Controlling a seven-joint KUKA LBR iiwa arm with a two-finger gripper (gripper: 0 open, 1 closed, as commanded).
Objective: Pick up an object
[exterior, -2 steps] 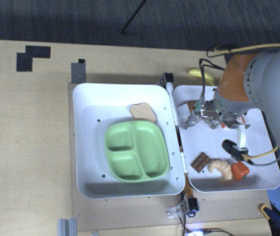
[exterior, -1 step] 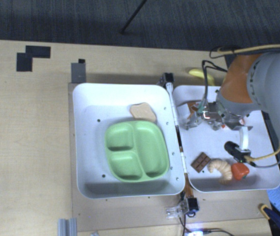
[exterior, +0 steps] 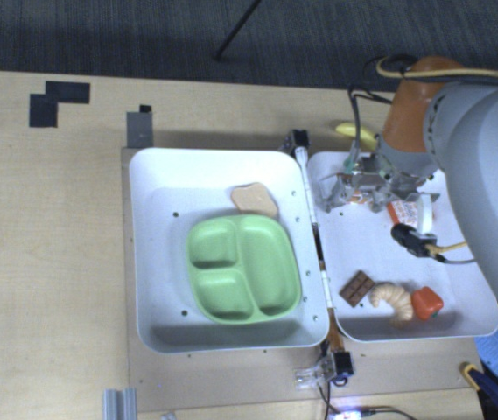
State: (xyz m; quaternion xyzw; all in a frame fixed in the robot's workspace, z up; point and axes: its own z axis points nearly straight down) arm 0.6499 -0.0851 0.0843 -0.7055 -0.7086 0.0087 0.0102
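green tray (exterior: 244, 268), brown bar (exterior: 355, 288), orange block (exterior: 426, 304), white bins (exterior: 143, 261)

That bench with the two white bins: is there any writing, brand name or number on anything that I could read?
No text can be read.
The white and red packet under the gripper in the right bin may carry print, too blurred to read.
The green divided plate, the brown bar and the black marks on the bench show no letters.

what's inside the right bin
Near the front wall of the right bin: a chocolate bar, a croissant and an orange-red piece. The gripper and arm cover the far part.
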